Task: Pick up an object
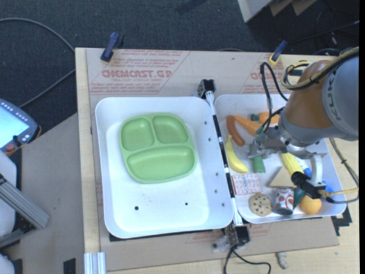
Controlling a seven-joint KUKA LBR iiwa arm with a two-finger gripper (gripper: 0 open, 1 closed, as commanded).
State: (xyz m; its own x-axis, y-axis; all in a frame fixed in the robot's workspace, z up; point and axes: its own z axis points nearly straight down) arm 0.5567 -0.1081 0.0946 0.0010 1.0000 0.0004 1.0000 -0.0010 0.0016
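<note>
A wooden bench carries two shallow white bins side by side. The left bin is the larger sight and holds a green divided plate lying flat toward its upper half. The right bin is crowded with small toy foods. The grey arm, with its orange band above the wrist, reaches in from the right and hangs over the middle of the right bin. Its gripper points down among the objects, just beside a small green block and near the banana; whether the pincer is released, clenched or grasping anything I cannot tell, as the wrist hides it. A red sausage and an orange carrot lie in the upper part of the bin, touching or nearly so. A corn cob lies slantwise at the right of the gripper. Along the bin's near edge sit a red-patterned card, a cookie, a small can and an orange fruit
</note>
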